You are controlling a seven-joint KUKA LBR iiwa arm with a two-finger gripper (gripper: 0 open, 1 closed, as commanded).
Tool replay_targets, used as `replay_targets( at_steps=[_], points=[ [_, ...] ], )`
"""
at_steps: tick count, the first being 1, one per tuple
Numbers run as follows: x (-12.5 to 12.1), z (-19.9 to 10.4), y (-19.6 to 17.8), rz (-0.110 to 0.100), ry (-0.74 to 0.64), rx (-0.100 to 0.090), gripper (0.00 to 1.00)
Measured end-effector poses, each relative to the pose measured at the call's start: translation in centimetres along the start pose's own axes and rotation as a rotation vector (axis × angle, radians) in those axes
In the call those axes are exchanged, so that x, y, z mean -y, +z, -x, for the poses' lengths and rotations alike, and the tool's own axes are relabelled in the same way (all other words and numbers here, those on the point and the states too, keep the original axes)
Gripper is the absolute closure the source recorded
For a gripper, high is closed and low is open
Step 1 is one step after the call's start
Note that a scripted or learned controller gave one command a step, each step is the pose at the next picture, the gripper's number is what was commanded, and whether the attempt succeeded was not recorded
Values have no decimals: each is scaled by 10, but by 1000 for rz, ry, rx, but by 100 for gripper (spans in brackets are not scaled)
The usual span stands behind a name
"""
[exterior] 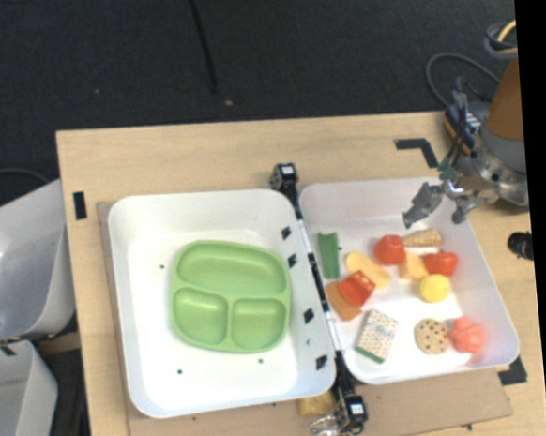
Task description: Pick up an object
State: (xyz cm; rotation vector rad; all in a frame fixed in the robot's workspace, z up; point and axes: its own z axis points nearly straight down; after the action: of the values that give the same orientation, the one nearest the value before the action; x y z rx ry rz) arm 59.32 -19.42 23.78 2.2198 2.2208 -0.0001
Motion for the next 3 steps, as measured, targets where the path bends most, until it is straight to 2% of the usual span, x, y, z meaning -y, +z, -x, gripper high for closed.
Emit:
replay_targets(
  at_steps=[1, 2, 3],
  points=[
    [-20, -86, 79, -3, -7, -3, 0],
    [54, -91, 138, -2, 5, -2, 0],
    [49, -89, 123, 7, 10, -1, 100]
  ],
)
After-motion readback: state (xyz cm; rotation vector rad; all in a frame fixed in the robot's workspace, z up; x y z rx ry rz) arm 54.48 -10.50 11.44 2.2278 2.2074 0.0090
